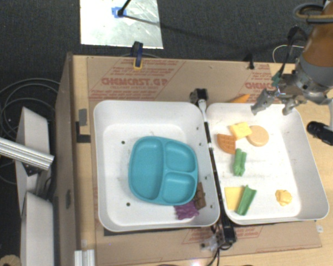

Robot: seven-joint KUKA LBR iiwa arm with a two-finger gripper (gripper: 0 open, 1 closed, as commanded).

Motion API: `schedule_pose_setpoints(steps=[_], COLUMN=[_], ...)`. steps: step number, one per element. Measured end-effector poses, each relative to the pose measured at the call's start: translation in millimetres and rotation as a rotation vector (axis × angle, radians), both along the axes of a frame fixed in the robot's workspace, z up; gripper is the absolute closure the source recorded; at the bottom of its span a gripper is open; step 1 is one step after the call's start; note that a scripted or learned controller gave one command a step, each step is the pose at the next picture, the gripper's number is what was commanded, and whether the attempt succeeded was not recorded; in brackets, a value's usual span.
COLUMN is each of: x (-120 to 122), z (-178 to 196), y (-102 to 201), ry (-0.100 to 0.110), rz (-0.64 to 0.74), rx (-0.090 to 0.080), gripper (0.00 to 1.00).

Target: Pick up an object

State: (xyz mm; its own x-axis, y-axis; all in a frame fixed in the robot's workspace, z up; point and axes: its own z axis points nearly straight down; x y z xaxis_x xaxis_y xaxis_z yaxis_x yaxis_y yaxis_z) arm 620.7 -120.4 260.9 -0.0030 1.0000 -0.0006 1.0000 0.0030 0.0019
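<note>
My gripper [276, 105] hangs over the far edge of the right bin [306, 158], its two fingers spread apart with nothing between them. Below it in that bin lie a yellow block [240, 130], a tan round piece [258, 136] and an orange wafer [226, 143]. Further toward the front are a green piece [240, 162], a yellow wedge [232, 197], another green piece [246, 199] and a small yellow lump [283, 197].
The left bin [114, 148] holds a teal divided plate [163, 170], with a purple piece [184, 210] and a brown piece [200, 197] at its front right. An orange piece [240, 98] lies on the cardboard behind the right bin. A black clamp [200, 97] sits between the bins.
</note>
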Motion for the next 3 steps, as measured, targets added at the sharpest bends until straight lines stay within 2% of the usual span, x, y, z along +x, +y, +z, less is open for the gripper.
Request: schedule_pose_setpoints(steps=[1,2,3], x=[-101,-49,-81], z=[-105,-163,-178], y=[2,-1,39], ry=[0.017,0.000,0.006], rz=[-0.005,0.003,0.002], rx=[0.004,0.000,0.003], gripper=[0.00,0.00,0.00])
